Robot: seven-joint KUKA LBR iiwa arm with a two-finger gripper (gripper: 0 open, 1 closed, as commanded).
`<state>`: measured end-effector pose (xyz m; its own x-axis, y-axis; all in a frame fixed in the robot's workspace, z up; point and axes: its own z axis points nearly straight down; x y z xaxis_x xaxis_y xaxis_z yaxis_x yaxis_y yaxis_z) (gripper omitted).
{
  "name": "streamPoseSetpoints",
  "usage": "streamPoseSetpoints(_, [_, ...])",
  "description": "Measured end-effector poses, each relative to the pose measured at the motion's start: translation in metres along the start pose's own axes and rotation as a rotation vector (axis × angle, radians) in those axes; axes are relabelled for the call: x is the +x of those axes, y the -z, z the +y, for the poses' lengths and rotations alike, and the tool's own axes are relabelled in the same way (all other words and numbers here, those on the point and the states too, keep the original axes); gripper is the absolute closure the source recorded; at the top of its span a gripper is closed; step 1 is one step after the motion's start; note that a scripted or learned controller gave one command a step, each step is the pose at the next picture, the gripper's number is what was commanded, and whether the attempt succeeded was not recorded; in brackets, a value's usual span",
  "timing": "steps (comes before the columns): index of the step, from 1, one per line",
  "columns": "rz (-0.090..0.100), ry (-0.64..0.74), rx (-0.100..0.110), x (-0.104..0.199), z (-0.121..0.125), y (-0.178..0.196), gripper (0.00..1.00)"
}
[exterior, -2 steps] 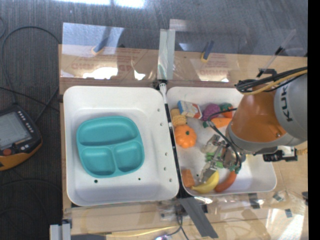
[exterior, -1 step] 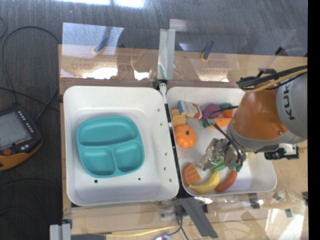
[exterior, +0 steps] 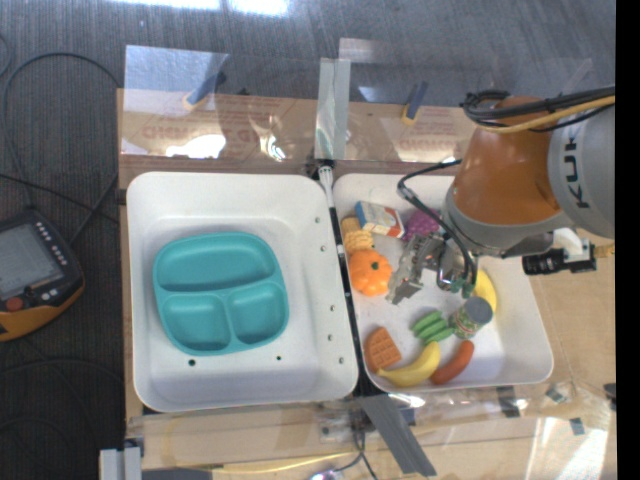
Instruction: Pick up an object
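My gripper (exterior: 425,276) hangs low over the middle of the right bin (exterior: 520,353), its fingers apart with only bin floor showing between them. An orange pumpkin-like toy (exterior: 368,272) lies just left of the left fingertip (exterior: 406,288). Green beans (exterior: 432,325) and a small grey can (exterior: 471,316) lie just below the gripper. A yellow fruit (exterior: 486,288) is to its right. Further forward are a banana (exterior: 415,366), a red sausage (exterior: 453,361) and a brown bread piece (exterior: 381,348). Purple grapes (exterior: 422,223) and a small white and red box (exterior: 376,216) sit behind it.
The left bin (exterior: 300,203) holds a teal divided plate (exterior: 220,290). A central divider (exterior: 338,268) separates the two bins. The grey and orange arm (exterior: 510,183) covers the right bin's back right. A handheld pendant (exterior: 30,268) lies off the bench at far left.
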<state>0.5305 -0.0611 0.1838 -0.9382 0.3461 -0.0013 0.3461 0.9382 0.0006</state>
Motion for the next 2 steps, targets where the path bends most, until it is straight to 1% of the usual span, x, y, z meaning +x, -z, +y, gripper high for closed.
streamPoseSetpoints(1, [-0.002,0.025,-0.001,-0.063,0.008,0.054,1.00])
streamPoseSetpoints(2, [0.003,0.145,0.001,0.046,0.004,0.017,1.00])
